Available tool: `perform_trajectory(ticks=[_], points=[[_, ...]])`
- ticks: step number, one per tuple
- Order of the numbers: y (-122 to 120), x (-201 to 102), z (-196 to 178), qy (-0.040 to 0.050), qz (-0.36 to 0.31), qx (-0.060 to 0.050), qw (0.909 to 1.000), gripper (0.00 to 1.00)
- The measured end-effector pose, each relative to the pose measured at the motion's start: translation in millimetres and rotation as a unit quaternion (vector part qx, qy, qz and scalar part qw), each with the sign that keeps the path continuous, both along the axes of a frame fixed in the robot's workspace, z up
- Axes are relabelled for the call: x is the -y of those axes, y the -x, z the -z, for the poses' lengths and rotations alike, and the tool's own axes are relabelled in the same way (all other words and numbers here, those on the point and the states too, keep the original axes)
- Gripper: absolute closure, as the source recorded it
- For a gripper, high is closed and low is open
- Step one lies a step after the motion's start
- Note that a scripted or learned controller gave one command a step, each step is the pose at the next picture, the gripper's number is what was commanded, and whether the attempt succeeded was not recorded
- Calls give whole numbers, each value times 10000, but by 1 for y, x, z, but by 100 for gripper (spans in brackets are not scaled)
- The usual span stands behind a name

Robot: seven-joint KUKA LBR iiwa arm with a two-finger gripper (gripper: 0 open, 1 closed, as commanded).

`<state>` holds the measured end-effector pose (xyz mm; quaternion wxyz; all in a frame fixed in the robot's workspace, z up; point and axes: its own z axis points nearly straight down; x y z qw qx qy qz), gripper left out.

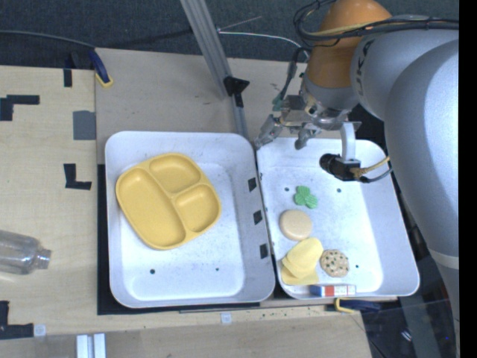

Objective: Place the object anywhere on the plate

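Camera view: hand (286, 134) above right bin (387, 222) far edge; yellow plate (168, 198) left.

Bulky grey arm (417, 88), orange wrist band (339, 39), black cables, metal pincer (287, 134)

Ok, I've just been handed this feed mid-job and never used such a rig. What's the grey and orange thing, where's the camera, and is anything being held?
The grey and orange machine is a robot arm reaching in from the right; its gripper sits above the far edge of the right bin. The single camera looks down on the bench at a slant. The left bin holds a yellow divided plate. The right bin holds a small green piece, a beige round piece, a yellow piece and a cookie. I see nothing between the fingers, so nothing appears held.
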<state>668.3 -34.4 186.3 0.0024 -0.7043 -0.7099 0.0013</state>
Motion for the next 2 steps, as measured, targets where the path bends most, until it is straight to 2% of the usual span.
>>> perform_trajectory(ticks=[1, 2], points=[[43, -89, -2, -4, -3, 7, 10000, 0], [110, -140, 75, 6, 12, -47, 10000, 0]])
